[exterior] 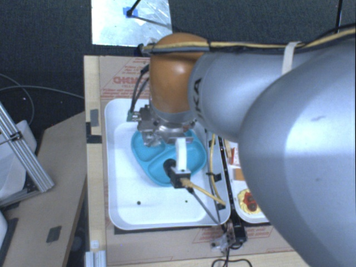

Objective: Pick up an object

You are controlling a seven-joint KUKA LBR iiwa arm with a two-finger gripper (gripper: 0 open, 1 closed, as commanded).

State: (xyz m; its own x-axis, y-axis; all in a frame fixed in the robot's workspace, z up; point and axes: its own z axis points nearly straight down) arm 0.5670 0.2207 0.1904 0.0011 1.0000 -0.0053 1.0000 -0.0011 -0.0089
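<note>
Arm [267, 127] covering right bin [250, 213], hand [167, 141] over blue dish [149, 154], left bin [125, 204]

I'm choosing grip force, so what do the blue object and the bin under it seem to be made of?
The blue object looks like moulded plastic: uniform turquoise colour, smooth rounded rim, soft sheen. The left bin also looks like plastic, matte white, with rounded corners and a shallow raised lip. Neither can be confirmed by look alone.
</note>
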